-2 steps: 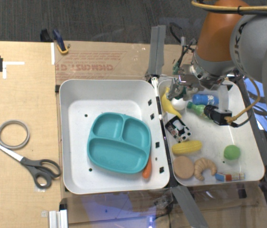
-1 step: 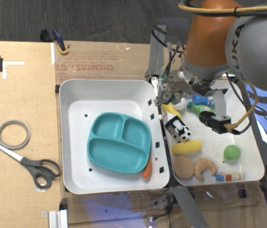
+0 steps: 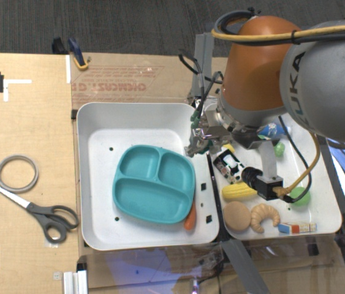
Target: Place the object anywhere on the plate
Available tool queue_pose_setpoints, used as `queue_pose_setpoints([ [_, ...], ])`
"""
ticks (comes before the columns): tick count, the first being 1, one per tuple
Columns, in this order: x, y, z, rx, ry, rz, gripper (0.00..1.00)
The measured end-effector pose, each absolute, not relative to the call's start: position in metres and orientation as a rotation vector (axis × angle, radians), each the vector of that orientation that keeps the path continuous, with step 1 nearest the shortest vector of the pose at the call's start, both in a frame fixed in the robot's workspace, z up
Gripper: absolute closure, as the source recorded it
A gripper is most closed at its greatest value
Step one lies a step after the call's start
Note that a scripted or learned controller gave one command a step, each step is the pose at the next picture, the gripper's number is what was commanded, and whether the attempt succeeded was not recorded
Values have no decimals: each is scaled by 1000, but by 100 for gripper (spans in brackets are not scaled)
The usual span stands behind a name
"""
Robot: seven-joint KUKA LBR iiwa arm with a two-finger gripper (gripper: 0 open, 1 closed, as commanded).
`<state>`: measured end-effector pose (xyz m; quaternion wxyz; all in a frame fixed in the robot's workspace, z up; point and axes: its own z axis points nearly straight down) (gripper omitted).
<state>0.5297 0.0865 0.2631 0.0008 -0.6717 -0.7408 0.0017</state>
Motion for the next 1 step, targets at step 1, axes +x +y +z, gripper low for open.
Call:
queue_pose_setpoints([
  [1,530,86,263,-2111,-2325,5,0],
])
